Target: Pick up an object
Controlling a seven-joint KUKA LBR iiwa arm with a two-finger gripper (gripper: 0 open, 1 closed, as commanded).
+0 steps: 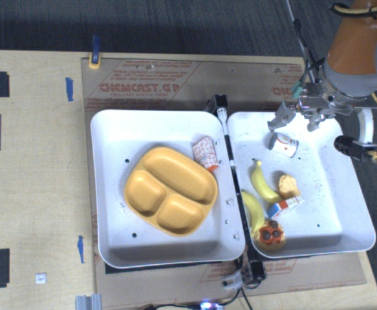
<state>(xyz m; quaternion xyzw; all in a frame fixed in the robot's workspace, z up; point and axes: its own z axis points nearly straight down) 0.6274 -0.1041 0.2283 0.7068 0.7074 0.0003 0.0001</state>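
Pale wooden benchtop (33, 192), marked with dark tape squares and blue clips, is carrying a cardboard sheet (194, 82) on which two shallow white bins are sitting side by side; dark carpet is showing beyond. Left bin (107, 173) is holding a yellow three-compartment tray (170, 190) and, just beside its upper right corner, a small red-and-white packet (204, 152). Right bin (343, 218) is holding a small white box (284, 144) near its upper middle, two bananas (263, 183) lying along the left wall, a tan lump (289, 186) touching the upper banana, a red, white and blue tube (285, 205) below it, and a round brown-orange item (270, 236) at the lower left corner. Gripper (299, 120) is hanging over the upper part of the right bin, its two fingers spread apart with nothing between them, just above and right of the white box.

Judged as the likeliest target, the box is probably light and stiff, with flat faces that may slide on the smooth bin floor; closing across its shorter sides would be the safer hold. Bananas are appearing smooth, curved and likely to roll.
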